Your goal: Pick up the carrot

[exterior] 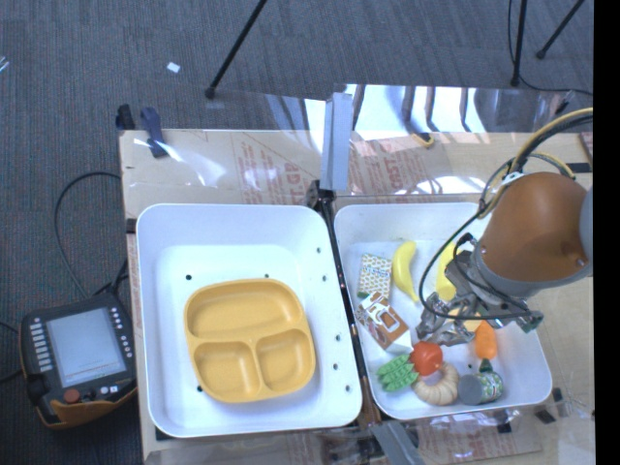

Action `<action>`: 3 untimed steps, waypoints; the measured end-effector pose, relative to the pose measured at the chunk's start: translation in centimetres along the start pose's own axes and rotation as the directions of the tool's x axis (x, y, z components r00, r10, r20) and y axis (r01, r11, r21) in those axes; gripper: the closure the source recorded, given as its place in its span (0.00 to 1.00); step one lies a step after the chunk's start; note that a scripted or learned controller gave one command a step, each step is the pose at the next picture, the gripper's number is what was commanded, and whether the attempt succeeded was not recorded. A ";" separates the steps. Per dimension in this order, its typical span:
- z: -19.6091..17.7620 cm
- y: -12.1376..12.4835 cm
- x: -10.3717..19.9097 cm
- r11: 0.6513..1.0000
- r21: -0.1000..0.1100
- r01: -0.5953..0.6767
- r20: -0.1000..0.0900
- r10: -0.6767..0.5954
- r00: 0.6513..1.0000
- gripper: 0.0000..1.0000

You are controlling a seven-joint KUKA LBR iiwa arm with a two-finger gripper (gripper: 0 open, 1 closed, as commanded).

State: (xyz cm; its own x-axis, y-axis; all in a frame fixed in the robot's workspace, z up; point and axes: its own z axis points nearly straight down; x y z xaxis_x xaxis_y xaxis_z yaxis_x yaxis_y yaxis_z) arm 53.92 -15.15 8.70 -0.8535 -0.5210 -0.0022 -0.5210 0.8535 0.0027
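One small orange carrot (485, 342), green-tipped, upright

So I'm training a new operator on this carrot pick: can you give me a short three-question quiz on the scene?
1. True or false: the carrot lies in the same bin as the yellow tray.
2. Which bin is the gripper over: A) left in view, B) right in view?
3. Fill in: the long yellow fruit beside the small box is a ____.

Key: 1 false; 2 B; 3 banana.
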 end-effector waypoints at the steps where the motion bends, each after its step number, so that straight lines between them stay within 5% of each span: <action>1: -3.0 3.2 2.5 0.999 0.002 0.049 0.000 -0.049 0.999 1.00; 2: -0.1 1.3 4.3 0.986 0.003 0.165 0.001 -0.165 0.986 1.00; 3: -1.1 1.5 4.0 0.986 0.000 0.166 0.003 -0.166 0.986 1.00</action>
State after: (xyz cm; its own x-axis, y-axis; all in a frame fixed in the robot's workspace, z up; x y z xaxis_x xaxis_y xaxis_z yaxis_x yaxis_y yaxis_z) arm 49.76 -15.99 9.76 -0.7549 -0.6558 -0.0055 -0.6559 0.7549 0.0019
